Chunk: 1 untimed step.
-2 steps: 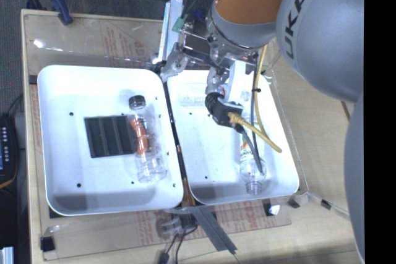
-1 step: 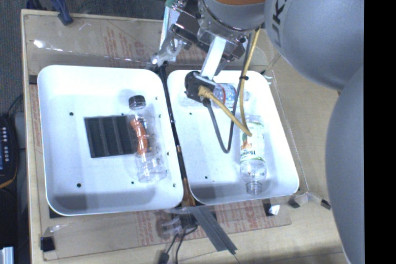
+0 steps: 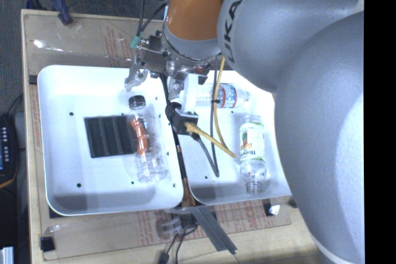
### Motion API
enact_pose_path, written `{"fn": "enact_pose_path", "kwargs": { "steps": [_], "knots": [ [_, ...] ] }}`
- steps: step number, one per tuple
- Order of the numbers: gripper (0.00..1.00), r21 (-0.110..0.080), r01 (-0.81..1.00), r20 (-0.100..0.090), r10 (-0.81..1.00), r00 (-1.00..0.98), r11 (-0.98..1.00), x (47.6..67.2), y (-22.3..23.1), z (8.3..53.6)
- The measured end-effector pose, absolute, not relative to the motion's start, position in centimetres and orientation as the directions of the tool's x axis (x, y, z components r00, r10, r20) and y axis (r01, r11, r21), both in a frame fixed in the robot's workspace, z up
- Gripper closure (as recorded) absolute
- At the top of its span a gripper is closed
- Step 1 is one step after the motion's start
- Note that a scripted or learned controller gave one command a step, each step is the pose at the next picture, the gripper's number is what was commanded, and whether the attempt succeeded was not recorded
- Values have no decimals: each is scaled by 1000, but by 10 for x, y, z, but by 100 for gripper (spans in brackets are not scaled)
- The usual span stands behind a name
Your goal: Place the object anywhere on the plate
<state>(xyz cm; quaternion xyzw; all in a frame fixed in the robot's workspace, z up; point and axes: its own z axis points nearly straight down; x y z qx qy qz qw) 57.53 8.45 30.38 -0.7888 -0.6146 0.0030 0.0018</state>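
Note:
A clear plastic bottle (image 3: pixel 145 144) with an orange label and a black cap lies in the left bin (image 3: pixel 62 102), its cap pointing to the far side. It runs along the right edge of the dark ridged square plate (image 3: pixel 108 136); I cannot tell whether it overlaps that edge. My gripper (image 3: pixel 153 85) hangs just beyond the cap, open, with one finger (image 3: pixel 133 80) to the left of the cap and the other to its right. Nothing sits between the fingers.
The right bin (image 3: pixel 204 195) holds a bottle with a green and white label (image 3: pixel 252 150) and another clear bottle with a blue and red label (image 3: pixel 224 96). A yellow cable and black hoses hang over the wall between the bins. The arm's bulk covers the right side.

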Motion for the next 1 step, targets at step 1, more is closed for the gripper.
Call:
{"fn": "enact_pose_path", "kwargs": {
  "steps": [1],
  "knots": [
    [0,-1,878,-1,878,479,-479,541,88,334]
  ]
}}
